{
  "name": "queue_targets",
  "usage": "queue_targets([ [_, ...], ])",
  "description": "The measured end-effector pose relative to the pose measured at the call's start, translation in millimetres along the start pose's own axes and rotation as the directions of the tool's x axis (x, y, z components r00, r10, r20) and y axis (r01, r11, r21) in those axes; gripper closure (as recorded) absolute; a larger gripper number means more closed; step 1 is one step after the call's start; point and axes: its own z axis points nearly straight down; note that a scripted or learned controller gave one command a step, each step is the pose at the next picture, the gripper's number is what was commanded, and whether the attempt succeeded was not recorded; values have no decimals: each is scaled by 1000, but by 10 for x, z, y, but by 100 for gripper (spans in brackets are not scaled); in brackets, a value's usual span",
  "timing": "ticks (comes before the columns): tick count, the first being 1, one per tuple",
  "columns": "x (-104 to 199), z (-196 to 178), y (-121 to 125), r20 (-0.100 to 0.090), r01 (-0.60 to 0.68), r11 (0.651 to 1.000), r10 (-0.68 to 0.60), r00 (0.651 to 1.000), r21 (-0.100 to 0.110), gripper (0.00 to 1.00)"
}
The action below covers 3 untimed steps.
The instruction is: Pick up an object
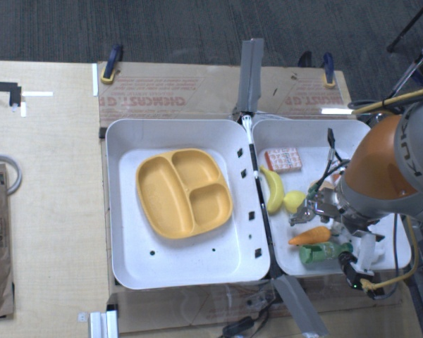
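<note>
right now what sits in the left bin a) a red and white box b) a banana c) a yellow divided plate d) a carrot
c: the yellow divided plate lies alone in the left bin, while the banana, carrot and box are all in the right bin.

The brown cardboard sheet [218, 94] under the far edge of the two bins carries red print, seen upside down from this camera. On its left part the large word reads roughly "CHEMCUT", with a line of smaller red letters next to it that is too fine to make out. The same red print repeats on the right part of the sheet, partly cut off by the right bin's rim. The small red-and-white box [283, 160] in the right bin has a printed pattern, unreadable here
</note>
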Motion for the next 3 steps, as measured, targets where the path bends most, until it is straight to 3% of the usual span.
queue_targets([
  [1,-11,-1032,63,4,-21,1000,21,1000,8,0],
  [2,-32,20,10,-1,33,999,-33,999,0,0],
  [3,11,127,239,0,297,955,-297,955,7,0],
])
